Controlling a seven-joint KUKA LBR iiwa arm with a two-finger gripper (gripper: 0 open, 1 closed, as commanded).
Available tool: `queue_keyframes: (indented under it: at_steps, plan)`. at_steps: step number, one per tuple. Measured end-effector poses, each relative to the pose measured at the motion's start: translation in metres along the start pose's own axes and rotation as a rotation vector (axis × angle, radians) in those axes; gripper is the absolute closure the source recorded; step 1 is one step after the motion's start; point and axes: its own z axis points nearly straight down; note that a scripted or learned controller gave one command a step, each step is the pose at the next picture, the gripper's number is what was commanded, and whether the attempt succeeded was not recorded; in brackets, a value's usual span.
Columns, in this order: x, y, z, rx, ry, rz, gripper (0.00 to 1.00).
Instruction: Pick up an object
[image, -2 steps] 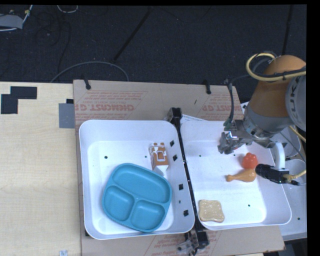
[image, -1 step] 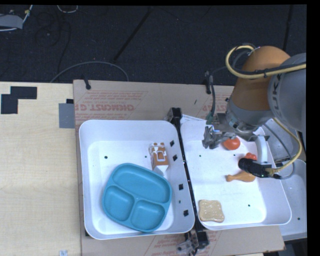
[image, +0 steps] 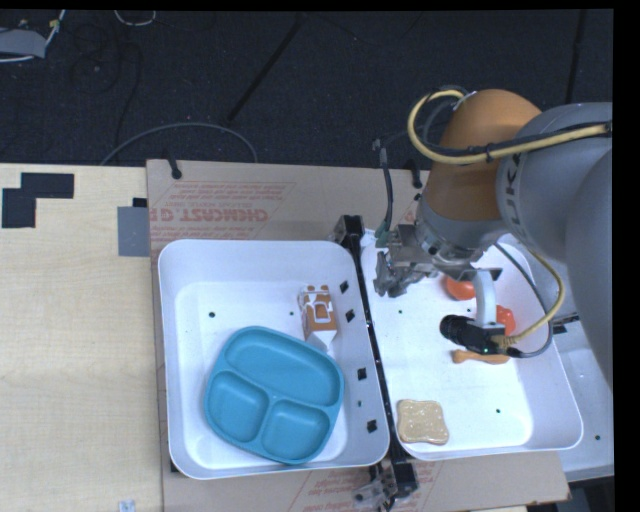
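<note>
1. The end effector (image: 390, 274) hangs over the upper left corner of the right bin (image: 545, 425), close to the wall it shares with the left bin (image: 172, 300). That edge leaves little room on its left.
2. We cannot tell how far the end effector is open, or whether it has hold of anything.
3. Open room: the right bin's floor is bare through its middle and lower right. The left bin's floor is bare along its upper left.
4. We count two bins, side by side on a cardboard sheet (image: 230, 205) on the desk (image: 70, 350).
5. The left bin holds two things: one blue plate (image: 272, 394) with three compartments, filling the lower part, and one small brown-and-white toy (image: 319, 308) just beside the plate's upper right rim.
6. The right bin holds four things: one toast slice (image: 422, 421) near the lower left corner, an upper orange piece (image: 460, 289) near the end effector's right, a lower orange piece (image: 504, 320) and one orange-brown stick (image: 480, 357).
7. The grey arm (image: 560, 200) covers the right bin's upper right and partly hides both orange pieces.
</note>
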Motion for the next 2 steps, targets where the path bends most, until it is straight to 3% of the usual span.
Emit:
queue_keyframes:
  at_steps: [2]
  plan:
    - [0.105, 0.024, -0.02, -0.001, 0.001, -0.001, 1.0]
